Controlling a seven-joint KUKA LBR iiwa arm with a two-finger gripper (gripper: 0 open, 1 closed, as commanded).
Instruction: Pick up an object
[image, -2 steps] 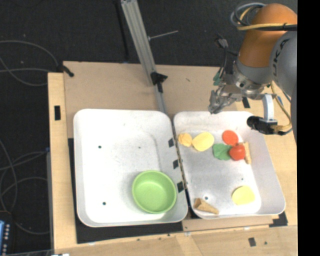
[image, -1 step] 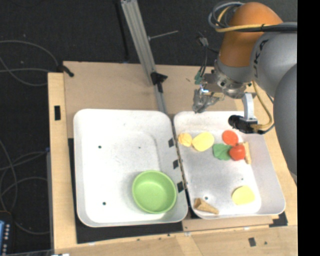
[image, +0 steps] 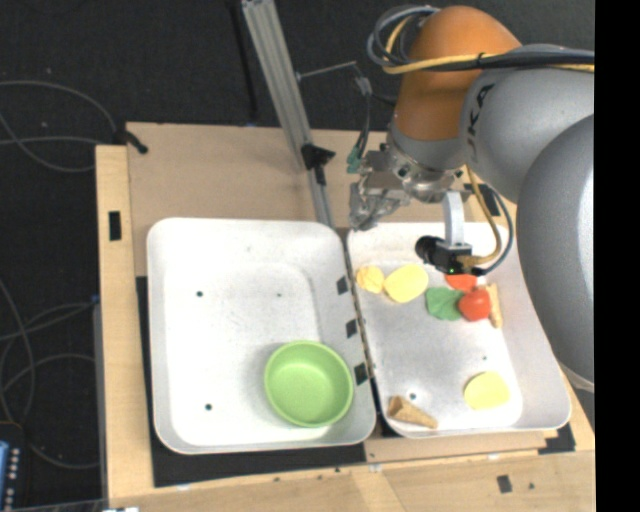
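Note:
My gripper hangs over the far left corner of the right bin, above the bin's rim and apart from every object. Just in front of it lie a small yellow piece and a larger pale yellow lump, side by side. To their right a green piece touches a red object. Near the bin's front lie a yellow disc and a brown cone-shaped item. Nothing shows in the gripper.
The left bin holds a green bowl at its front right corner. A slanted metal rail rises behind the divide between the bins. The arm's grey body looms over the right bin's right side.

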